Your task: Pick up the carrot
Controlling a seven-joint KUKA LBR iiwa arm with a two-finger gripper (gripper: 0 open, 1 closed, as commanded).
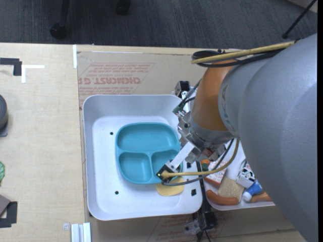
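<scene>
A long orange-red thing (220,200), likely the carrot, lies along the front of the right bin, partly under a tan block (229,188). A small orange bit (204,161) shows right beneath the wrist; I cannot tell what it is. The gripper (198,161) hangs low over the divide between the two bins, above and to the left of the orange-red thing. The grey arm and its orange band hide most of it.
The left bin (101,135) holds a teal divided plate (144,150) and a flat pale yellow piece (169,189) at its front right. A blue and white object (251,189) lies beside the tan block. The arm covers most of the right bin.
</scene>
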